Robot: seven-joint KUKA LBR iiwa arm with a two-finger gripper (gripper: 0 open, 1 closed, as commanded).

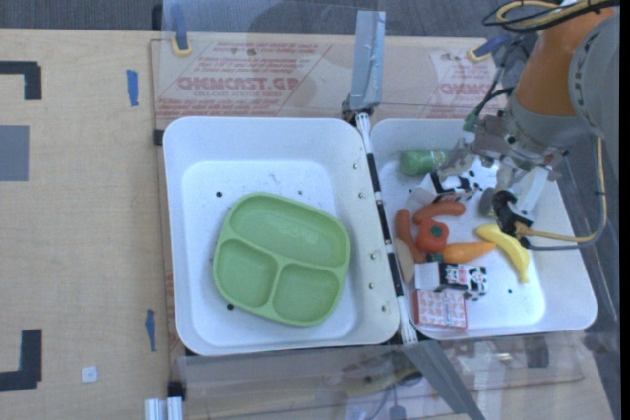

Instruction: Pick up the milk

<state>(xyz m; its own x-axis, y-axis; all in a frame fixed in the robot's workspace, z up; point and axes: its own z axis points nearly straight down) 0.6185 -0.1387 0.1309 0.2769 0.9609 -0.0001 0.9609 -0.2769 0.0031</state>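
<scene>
Milk (pixel 463 277), small white carton w/ black cow patches, lies flat; end effector (pixel 489 180) state unclear.

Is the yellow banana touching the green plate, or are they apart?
Apart. The camera view shows the banana lying in the right bin, while the green plate lies in the left bin, with the bin walls between them.

Bins (pixel 187 152): white. Divided plate (pixel 282 259): light green. Banana (pixel 506 248): yellow. Milk carton (pixel 463 278): white with black cow patches. Counter (pixel 79 211): pale wood.
</scene>
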